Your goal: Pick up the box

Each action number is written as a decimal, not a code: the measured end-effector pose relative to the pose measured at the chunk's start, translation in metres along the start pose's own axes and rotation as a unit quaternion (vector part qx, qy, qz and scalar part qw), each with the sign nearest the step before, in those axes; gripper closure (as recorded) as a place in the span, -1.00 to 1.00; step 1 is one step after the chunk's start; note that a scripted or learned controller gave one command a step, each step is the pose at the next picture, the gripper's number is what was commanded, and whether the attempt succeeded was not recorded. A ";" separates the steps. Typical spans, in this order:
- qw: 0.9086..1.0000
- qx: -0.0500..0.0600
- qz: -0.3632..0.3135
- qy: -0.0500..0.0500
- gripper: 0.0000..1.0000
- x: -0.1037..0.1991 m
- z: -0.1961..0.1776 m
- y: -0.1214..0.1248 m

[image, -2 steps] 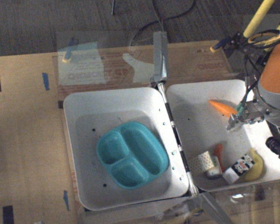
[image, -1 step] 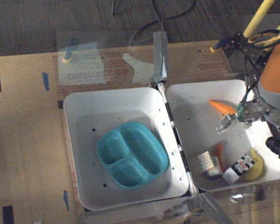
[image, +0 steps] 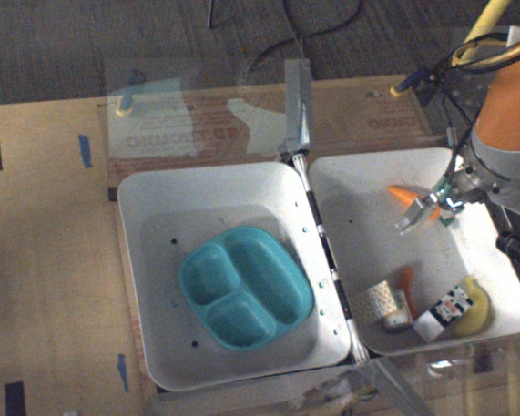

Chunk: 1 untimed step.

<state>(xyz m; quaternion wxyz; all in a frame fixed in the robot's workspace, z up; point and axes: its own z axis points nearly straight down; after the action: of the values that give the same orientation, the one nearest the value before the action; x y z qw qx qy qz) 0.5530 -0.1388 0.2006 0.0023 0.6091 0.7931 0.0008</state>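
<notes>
The box [image: 444, 309] is small and white with a black pattern. It lies near the front right corner of the right bin [image: 350, 194], touching a yellow banana [image: 477, 311]. My gripper [image: 422, 211] hangs over the back right part of that bin, well behind the box. It is right above an orange carrot-like piece [image: 405, 194], which it partly hides. The grey arm with its orange band [image: 512, 114] comes in from the right edge.
A patterned cup [image: 388, 302] and a small orange piece [image: 405, 277] lie just left of the box. The left bin [image: 151, 213] holds a teal divided plate [image: 246, 286]. Cables hang near the arm at the upper right.
</notes>
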 end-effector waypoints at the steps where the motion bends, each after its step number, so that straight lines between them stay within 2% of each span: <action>1: 0.999 -0.009 0.032 -0.013 -1.00 0.029 0.090 -0.064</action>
<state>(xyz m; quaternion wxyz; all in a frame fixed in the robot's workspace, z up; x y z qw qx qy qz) 0.4846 -0.1275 0.1102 0.0187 0.6337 0.7733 0.0001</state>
